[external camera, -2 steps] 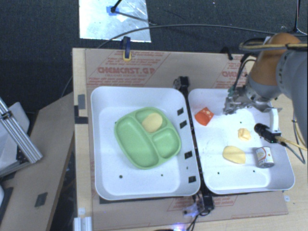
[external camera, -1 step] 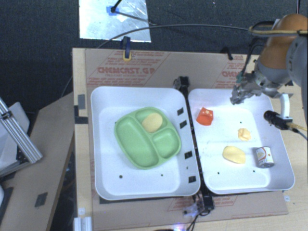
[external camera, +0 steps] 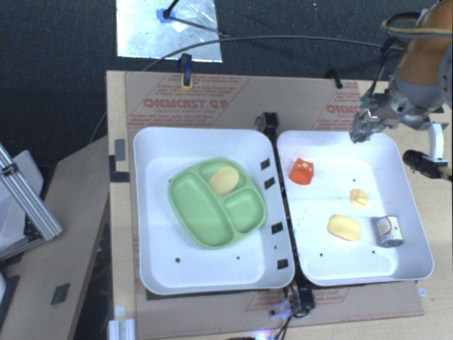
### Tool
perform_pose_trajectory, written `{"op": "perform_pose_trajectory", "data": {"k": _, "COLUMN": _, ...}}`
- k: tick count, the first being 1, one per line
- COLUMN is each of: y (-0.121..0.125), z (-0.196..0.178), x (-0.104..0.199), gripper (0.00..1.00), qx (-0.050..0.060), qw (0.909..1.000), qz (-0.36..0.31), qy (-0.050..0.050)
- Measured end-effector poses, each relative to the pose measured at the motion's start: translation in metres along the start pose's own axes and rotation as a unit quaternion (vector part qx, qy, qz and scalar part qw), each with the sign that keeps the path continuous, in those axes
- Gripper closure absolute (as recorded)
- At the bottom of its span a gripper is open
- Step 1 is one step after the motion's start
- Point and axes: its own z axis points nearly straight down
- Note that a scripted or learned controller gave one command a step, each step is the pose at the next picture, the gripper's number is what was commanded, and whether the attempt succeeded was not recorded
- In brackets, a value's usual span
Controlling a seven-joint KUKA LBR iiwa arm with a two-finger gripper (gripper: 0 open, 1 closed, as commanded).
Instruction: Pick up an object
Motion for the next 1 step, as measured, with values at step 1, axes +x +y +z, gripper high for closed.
{"op": "perform_pose_trajectory", "data": {"k": 1, "y": 0.0014, "z": -0.024, "x": 0.0001, "gripper": 1.0, "qx": 0.001, "qw": 1.0, "qz": -0.001, "qy": 0.0}}
